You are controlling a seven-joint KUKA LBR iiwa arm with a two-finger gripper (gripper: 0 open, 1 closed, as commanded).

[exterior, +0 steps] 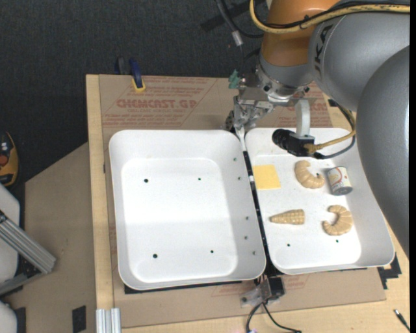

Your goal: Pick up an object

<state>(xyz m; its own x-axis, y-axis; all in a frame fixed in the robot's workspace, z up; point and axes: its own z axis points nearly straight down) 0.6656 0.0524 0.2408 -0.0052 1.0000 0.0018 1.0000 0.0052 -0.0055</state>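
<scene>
My claw (pixel 242 120) hangs at the right bin's (pixel 364 250) top-left corner, grip state unclear; I'd shift over the yellow square (pixel 266 176) & drop straight, w/o clipping the rim.

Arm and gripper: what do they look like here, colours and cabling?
The arm is smooth, rounded grey with an orange band above the wrist. Black cables loop near the band. The gripper is small bare metal with thin fingers, a green fitting beside it.
</scene>
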